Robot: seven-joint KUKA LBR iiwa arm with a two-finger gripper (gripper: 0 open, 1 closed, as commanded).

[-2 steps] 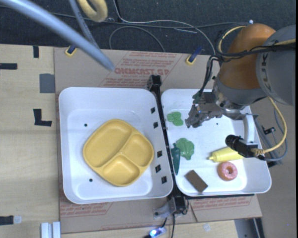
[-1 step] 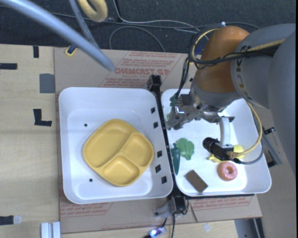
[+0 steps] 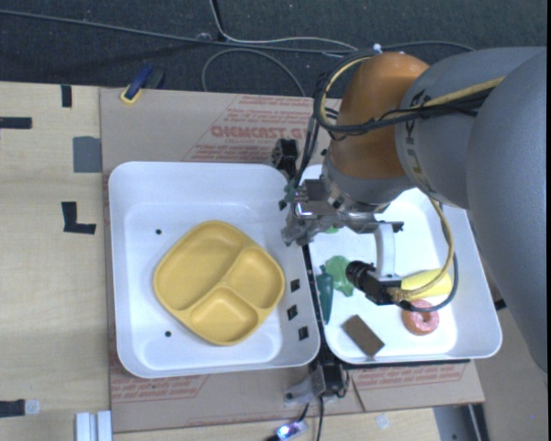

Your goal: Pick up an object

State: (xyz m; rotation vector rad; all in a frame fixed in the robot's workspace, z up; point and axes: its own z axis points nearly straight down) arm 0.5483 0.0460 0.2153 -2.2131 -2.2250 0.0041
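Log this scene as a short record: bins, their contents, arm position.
left bin: holds a yellow divided plate
right bin: holds a brown block, a green object, a yellow banana-like piece, a pink ring
arm: reaches in from the right, over the right bin
gripper: near the divider between the bins; nothing seen held

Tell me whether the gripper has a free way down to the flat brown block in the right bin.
Probably yes. The flat brown block lies bare near the white right bin's front wall, nothing on it; the gripper hangs over the bins' shared edge.
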